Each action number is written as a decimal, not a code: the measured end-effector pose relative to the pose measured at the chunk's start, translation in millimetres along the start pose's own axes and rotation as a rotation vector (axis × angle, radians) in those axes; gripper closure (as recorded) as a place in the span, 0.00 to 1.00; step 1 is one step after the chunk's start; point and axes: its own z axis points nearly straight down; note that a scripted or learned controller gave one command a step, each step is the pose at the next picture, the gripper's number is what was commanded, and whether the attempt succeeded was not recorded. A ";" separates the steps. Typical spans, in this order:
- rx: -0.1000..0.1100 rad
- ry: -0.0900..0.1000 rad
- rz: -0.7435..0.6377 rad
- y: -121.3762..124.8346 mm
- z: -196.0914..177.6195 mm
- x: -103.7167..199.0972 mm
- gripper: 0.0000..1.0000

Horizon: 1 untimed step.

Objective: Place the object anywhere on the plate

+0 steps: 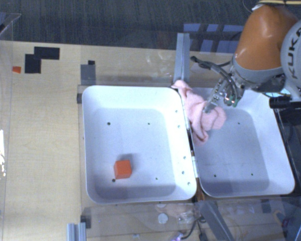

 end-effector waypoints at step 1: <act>-0.002 -0.003 -0.401 25.7 -13.1 42.1 1.00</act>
